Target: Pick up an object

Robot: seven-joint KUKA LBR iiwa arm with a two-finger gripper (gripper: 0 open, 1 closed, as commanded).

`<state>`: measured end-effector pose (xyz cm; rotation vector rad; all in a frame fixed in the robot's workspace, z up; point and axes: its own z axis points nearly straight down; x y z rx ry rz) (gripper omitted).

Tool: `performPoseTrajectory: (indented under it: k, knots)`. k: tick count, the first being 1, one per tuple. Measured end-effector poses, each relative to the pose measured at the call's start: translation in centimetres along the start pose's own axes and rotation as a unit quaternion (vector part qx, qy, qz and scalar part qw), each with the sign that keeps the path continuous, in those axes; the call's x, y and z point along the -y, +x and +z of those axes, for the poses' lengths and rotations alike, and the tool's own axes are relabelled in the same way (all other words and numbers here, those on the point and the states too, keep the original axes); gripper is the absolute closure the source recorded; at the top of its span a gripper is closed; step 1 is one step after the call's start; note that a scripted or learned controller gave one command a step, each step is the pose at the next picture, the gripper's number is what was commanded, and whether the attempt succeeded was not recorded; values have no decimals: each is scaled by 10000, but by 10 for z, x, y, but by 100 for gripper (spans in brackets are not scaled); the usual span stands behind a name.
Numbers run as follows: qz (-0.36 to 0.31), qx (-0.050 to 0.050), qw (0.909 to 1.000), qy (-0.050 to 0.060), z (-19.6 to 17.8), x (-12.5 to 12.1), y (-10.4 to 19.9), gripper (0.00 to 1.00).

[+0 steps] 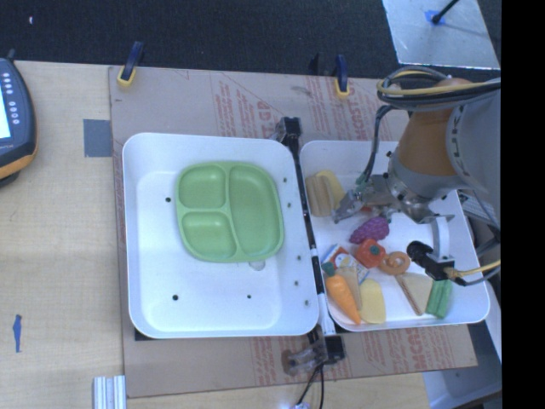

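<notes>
My gripper [352, 206] hangs low over the upper left part of the right bin [410, 325], with the grey arm and its orange band reaching in from the right. It sits between a pale beige banana-like piece [323, 192] on its left and a purple bunch of grapes [370, 228] just below it. Nothing visibly rides in the gripper. Lower in the same bin lie a red tomato [369, 252], an orange ring [394, 263], a carrot [343, 296], a yellow piece [373, 302], a beige wedge [415, 292] and a green block [439, 298].
The left bin [136, 228] holds a green divided plate [230, 211]. A raised divider with black clamps [300, 203] separates the two bins. A handheld controller [13, 118] rests at the bench's far left edge.
</notes>
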<state>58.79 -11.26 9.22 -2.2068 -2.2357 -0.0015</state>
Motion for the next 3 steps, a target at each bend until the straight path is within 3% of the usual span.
performPoseTrajectory:
  k: [1, 2, 3]
  knots:
    - [45, 5, 10000, 35, 1, 23, 1, 0]
    - [42, 7, 10000, 33, -10, 22, 0, 100]
    - [14, -8, 10000, -17, -105, 13, 86, 100]
